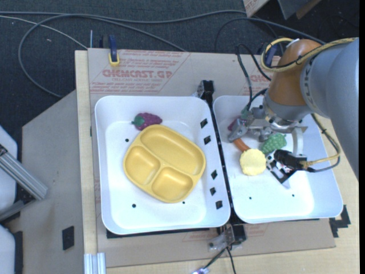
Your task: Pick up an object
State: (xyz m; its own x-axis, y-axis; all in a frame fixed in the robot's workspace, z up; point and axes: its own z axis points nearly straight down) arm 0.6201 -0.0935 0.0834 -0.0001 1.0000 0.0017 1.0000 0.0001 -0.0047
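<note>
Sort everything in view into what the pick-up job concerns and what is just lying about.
Job in hand, judging by where the arm is:
- end effector, over the right bin
- yellow round lump, green piece and orange piece, the nearest candidates

Lying about:
- yellow divided plate and purple grape bunch in the left bin
- blue clamp on the board's far edge

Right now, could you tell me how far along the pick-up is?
Nothing looks lifted yet. The gripper sits low over the right bin, by an orange piece, a green piece and a round yellow piece, all on the bin floor. The yellow plate and purple grapes lie in the left bin. Grasp and lift remain.
</note>
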